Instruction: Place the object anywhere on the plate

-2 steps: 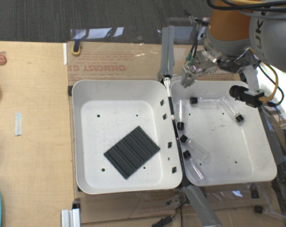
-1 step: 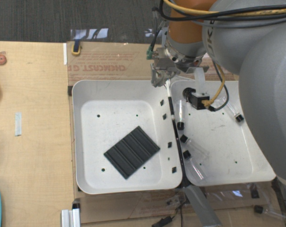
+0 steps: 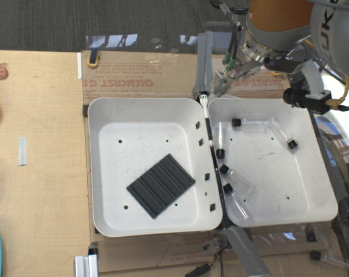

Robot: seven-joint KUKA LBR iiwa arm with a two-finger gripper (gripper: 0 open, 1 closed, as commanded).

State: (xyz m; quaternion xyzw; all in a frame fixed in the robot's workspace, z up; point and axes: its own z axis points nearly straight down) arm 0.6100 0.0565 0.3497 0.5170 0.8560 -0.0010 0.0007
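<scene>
The plate point(image 3: 160, 185), a dark ribbed slab, is seen lying flat and askew in the left bin point(image 3: 105, 154). Several clear tubes with black caps are scattered in the right bin point(image 3: 313, 201), and 1 of these is judged to be the object. A tube point(image 3: 254, 122) lies near the back wall, another point(image 3: 281, 133) just beside it, and more lie along the wall shared by the 2 bins. The hand point(image 3: 232, 69) is held above the back rim, near that shared wall, well apart from the plate. Whether it is open or closed cannot be told, and nothing is seen in it. The tubes are judged light, stiff and slippery, and likely to roll. A hold across the middle of the tube near the back wall, which lies apart from the walls, is judged safest.
</scene>
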